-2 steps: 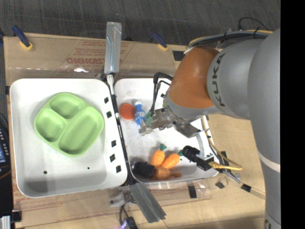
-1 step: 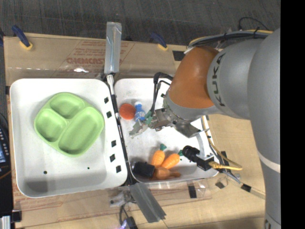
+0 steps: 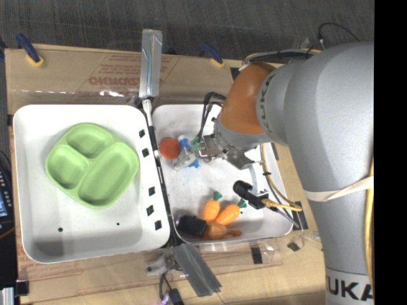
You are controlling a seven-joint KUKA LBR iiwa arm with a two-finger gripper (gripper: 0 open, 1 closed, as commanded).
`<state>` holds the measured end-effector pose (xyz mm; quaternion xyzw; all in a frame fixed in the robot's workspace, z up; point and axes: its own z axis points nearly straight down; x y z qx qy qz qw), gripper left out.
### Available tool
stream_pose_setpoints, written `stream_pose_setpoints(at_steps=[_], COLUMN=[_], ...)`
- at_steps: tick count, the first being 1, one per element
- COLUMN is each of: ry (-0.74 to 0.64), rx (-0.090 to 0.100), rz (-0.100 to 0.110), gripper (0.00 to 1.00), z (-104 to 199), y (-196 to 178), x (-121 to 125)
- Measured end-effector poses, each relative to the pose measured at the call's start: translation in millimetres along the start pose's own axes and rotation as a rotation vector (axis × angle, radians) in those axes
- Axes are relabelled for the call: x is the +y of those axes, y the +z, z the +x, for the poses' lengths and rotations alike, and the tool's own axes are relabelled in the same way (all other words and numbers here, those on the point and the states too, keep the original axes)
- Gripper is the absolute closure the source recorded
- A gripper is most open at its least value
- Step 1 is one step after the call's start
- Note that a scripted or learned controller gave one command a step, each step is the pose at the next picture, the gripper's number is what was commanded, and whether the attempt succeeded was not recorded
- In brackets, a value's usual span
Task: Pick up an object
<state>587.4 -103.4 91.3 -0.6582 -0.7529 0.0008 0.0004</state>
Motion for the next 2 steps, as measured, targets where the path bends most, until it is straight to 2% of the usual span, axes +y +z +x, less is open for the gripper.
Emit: stream_pose_setpoints(at_steps=[1,2], ry=[-0.005,0.239], rx=[0.000,0.001], rz=[0.002,0.000], gripper=[1.00,1.00], z=[0.5,50.0], y=[-9.2,-100.7], x=[-0.2,19.1])
